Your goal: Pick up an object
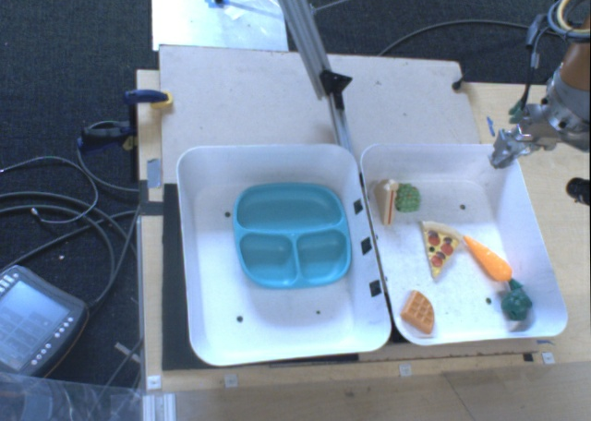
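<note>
No writing shows anywhere: the left bin (pixel 199 253) bears a blue tray (pixel 292 234), the right bin (pixel 540 244) a sandwich (pixel 386 200), broccoli (pixel 407 196), waffle (pixel 417 312), pizza (pixel 440 246), orange carrot (pixel 488 258) and a dark green toy (pixel 516 302), with the gripper (pixel 506 149) above its far right rim.

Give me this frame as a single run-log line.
stage: approach | claw: above right bin's far right rim, holding nothing | right bin: pizza slice, carrot, waffle | left bin: blue tray
</note>
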Available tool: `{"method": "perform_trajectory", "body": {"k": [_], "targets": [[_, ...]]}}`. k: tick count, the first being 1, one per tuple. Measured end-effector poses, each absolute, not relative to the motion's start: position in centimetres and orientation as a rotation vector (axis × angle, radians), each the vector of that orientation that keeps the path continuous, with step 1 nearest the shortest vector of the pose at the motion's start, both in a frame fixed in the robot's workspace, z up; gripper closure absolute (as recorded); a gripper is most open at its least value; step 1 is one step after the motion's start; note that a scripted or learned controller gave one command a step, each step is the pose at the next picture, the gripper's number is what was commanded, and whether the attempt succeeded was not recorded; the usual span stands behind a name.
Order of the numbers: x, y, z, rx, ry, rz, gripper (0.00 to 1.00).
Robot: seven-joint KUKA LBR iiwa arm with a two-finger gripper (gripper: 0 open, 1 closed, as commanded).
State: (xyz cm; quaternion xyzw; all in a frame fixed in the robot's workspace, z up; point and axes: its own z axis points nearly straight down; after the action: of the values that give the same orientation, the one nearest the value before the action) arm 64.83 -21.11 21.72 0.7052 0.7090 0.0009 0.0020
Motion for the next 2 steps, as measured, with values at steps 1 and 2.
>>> {"method": "perform_trajectory", "body": {"k": [1,2], "targets": [[64.3,-15.4,23.0,2.208,2.233,0.006,1.00],[63.9,-9.8,22.0,2.210,2.235,0.003,1.00]]}}
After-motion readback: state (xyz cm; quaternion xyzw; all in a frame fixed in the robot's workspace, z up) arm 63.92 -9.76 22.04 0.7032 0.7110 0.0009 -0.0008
